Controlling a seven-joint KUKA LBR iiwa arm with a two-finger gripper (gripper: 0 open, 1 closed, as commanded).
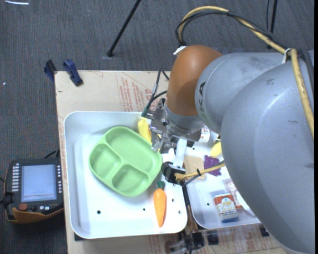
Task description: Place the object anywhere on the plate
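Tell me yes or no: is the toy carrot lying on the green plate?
No. The carrot lies on the white bin floor just beyond the green plate's lower right edge.

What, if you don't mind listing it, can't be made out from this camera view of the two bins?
- Gripper: the wrist above it covers the fingers, so open or shut is unclear.
- Yellow object behind the green plate: mostly hidden by the gripper; its kind is unclear.
- Right bin: largely covered by the grey arm; contents partly hidden.
- Small box in that bin: label too small to read.
- Carrot lies in plain sight beside the plate.
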